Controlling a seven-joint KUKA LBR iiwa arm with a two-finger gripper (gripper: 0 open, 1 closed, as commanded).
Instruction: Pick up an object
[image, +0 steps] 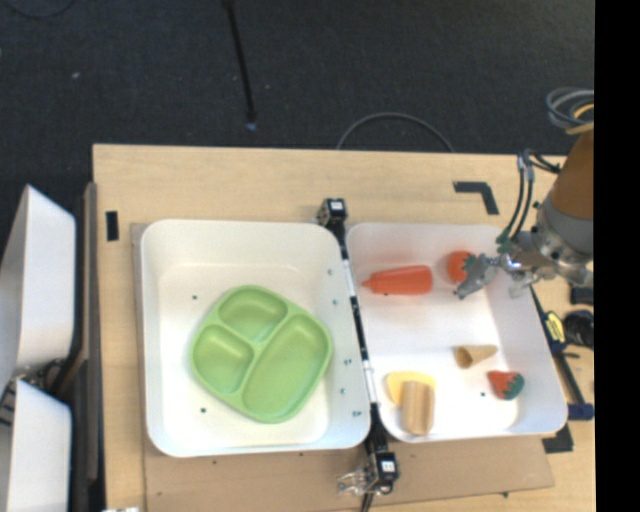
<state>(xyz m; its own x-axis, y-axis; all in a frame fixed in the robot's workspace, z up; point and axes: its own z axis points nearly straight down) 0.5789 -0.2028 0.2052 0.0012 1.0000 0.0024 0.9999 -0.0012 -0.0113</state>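
A pale wooden bench (250, 180) sits on dark carpet, two white bins side by side. The left bin (170, 400) carries a green divided plate (262, 352). In the right bin (440, 325) lie an orange carrot (398, 281), a small red piece (459, 265), a tan cone (476, 355), a strawberry (506, 384) and a tan cylinder (416, 406) on a yellow piece (400, 384). The gripper (478, 276) hovers by the red piece, fingers spread and holding nothing; the arm is cut off at the right.

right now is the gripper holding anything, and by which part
Nothing visibly held. The gripper sits over the right bin beside the small red-orange object; nothing shows between its fingers.
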